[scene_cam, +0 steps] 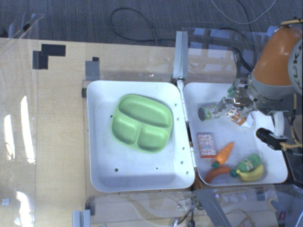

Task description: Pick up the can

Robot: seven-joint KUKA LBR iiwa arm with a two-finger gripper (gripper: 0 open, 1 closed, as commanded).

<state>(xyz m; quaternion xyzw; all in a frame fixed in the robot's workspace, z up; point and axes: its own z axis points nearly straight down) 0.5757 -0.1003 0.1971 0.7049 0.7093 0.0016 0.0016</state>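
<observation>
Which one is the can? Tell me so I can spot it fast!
Look in the right white bin, up at its far end beside the gripper. The can lies on its side there, small and greenish with a round pale end. The carrot and banana sit nearer the front.

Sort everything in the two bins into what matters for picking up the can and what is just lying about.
Belongs to the job:
small green-labelled metal can, lying on its side in the right white bin
grey arm's gripper, close beside the can

Lying about:
green divided plastic plate
small red-and-white card
orange toy carrot
red toy sausage
yellow toy banana
green toy bottle
</observation>
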